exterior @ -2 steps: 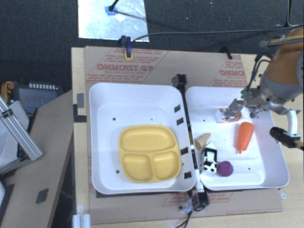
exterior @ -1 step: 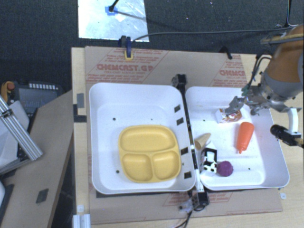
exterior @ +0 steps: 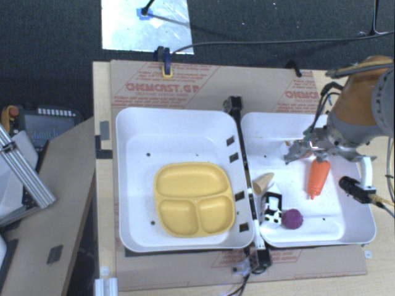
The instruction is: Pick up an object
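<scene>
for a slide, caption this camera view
Gripper over right bin by carrot; yellow tray in left bin.

One fixed camera above my bench, looking down at a slant.

It stands far enough back to take in both white bins (exterior: pixel 185 119) mid-frame, dark floor along the top, and my arm (exterior: pixel 364 100) entering at the right edge.

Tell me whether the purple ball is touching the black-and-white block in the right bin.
Touching. The camera view shows the purple ball pressed against the right side of the black-and-white block, with no white bin floor visible between them.
</scene>
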You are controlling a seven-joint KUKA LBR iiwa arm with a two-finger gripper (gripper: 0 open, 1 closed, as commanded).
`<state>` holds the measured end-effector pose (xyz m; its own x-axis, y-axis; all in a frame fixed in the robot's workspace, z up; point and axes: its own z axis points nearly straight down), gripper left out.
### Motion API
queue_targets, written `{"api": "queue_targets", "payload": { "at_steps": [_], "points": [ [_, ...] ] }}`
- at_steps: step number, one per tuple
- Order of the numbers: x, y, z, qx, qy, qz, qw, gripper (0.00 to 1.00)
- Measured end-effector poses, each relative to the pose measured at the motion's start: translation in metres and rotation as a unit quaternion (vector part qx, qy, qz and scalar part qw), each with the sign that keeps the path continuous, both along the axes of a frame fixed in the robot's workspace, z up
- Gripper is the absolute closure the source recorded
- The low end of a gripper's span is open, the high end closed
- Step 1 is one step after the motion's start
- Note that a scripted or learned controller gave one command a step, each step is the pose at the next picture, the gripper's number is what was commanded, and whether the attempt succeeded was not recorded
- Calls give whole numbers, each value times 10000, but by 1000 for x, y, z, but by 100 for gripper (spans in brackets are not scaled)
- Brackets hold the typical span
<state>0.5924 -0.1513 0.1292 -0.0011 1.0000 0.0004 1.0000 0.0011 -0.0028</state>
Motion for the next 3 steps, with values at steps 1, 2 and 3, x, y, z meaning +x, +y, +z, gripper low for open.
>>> {"api": "queue_targets", "payload": {
  "at_steps": [1,2,3],
  "points": [
    [0,1,-47,0,-7,0,10000,0],
    [2,0,-33,-9,-37,-4,10000,100],
    [4,-11,22,-13,-49,-9,10000,100]
  ]
}}
